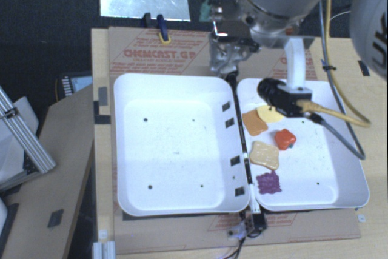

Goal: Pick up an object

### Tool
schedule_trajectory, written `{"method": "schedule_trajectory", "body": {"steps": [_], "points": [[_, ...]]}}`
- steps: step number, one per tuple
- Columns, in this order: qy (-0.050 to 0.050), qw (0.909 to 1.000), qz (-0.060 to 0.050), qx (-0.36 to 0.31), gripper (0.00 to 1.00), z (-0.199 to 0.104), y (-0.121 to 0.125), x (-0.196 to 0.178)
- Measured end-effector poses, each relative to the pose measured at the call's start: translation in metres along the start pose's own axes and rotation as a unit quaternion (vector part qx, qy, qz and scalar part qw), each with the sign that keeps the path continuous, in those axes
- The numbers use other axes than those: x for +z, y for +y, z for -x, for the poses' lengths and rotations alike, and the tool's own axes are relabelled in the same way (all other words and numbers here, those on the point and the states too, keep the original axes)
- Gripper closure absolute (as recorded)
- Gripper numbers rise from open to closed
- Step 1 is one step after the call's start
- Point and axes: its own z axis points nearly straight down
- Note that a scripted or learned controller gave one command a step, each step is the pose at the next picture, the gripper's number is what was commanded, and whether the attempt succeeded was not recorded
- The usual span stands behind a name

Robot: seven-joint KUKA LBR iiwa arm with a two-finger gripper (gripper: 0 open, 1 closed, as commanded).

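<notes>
Altogether five small items in right bin (345, 188), left bin (121, 130) beside it

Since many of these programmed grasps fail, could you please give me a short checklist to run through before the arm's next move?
1. Objects to pick are in the right bin: ok. An orange slab, yellow piece, red piece, tan piece and purple cluster lie there.
2. Hand is over an object: not ok. It sits by the far rim near the divider, away from the pieces.
3. Hand open for a grasp: cannot tell.
4. Target stands apart from its neighbours: not ok for the orange slab and yellow piece, which touch or overlap; ok for the purple cluster.
5. Black fitting and its cable lie clear of the pieces: not ok; the fitting sits against the yellow piece.
</notes>
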Motion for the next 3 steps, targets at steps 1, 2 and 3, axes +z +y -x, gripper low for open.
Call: {"method": "schedule_trajectory", "body": {"steps": [1,2,3], "points": [[-0.002,1.0000,-0.007,0.000,1.00,-0.043,-0.036,0.131],[0.002,1.0000,0.006,0.005,1.00,-0.005,-0.033,0.022],[0.002,1.0000,0.005,0.001,1.00,-0.056,0.044,-0.045]]}}
